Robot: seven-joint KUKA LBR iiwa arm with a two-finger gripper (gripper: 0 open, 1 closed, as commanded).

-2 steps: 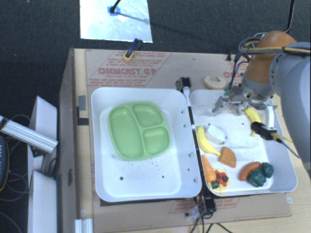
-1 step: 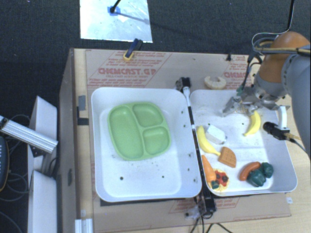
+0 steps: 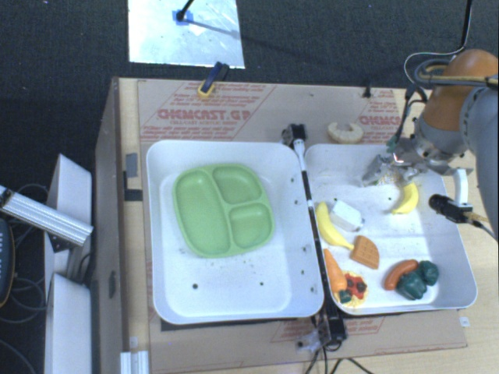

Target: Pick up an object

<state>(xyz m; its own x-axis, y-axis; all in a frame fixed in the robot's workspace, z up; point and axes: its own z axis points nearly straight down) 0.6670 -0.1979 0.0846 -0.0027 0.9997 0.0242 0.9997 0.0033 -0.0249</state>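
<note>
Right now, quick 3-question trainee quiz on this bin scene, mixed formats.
1. True or false: the green tray lies in the left bin.
2. Multiple choice: which item lies nearest the pincer? A) broccoli B) the banana by the arm C) carrot
3. Fill in: the white block lies in the ____ bin.

Key: 1 true; 2 B; 3 right. The pincer hovers over the right bin's upper part; nothing visibly sits between its fingers.
</note>
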